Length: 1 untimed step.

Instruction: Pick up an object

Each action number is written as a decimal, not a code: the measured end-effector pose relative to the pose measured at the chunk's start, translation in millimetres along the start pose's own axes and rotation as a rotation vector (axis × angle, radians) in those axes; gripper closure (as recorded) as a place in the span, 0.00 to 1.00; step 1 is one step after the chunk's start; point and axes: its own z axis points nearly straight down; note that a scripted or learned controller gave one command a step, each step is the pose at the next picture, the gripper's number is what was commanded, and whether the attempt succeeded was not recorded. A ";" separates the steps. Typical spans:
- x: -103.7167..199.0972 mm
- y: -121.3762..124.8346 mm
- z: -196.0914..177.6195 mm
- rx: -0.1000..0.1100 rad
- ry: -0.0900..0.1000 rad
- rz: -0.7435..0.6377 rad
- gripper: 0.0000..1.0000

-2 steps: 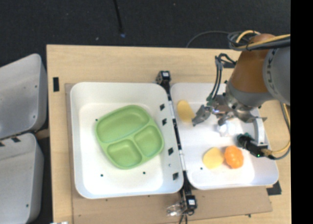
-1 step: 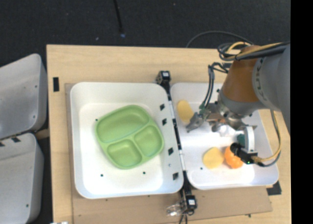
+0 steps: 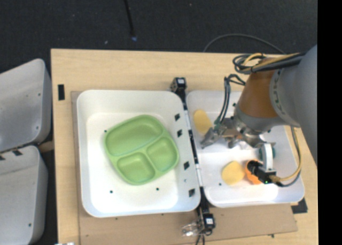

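My gripper (image 3: 222, 136) hangs low over the right bin (image 3: 283, 198), below the arm's orange band (image 3: 256, 97). A pale yellow piece (image 3: 201, 120) lies just to its upper left, by the bin's left wall. A rounder yellow object (image 3: 233, 173) rests below the gripper toward the bin's front. Beside that one, on its right, sits a small orange object (image 3: 251, 171). The arm hides much of the bin's back right part.
The left bin (image 3: 93, 185) holds a green divided plate (image 3: 141, 148) with three compartments. A ridge with black clips (image 3: 190, 147) separates the two bins. Cables (image 3: 251, 59) loop above the arm, and a black cable (image 3: 288, 177) trails near the orange object.
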 end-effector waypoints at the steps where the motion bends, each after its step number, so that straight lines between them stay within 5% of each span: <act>1: -1.0 0.9 -12.0 -0.004 0.000 0.007 1.00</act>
